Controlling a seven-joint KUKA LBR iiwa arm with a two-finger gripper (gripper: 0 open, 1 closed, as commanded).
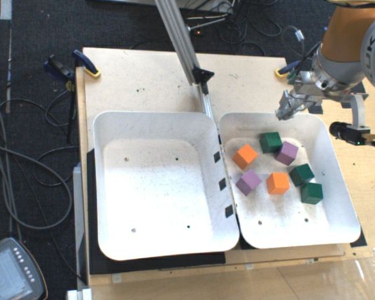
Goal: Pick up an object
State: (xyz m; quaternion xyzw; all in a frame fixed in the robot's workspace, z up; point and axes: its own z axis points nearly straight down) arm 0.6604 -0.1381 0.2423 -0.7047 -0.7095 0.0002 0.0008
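Several small cubes lie in the right bin (337,227). Two are orange (244,155) (277,183), two are purple (287,152) (249,181), and three are green (270,142) (301,174) (312,193). My gripper (286,112) hangs over the bin's far rim, up and to the right of the nearest green cube, and holds nothing I can see.
The left bin (112,167) stands beside the right one, with a divider of black tabs between them. A slanted metal pole (178,33) crosses the bench's back edge. Clamps (81,61) sit at the back corners.
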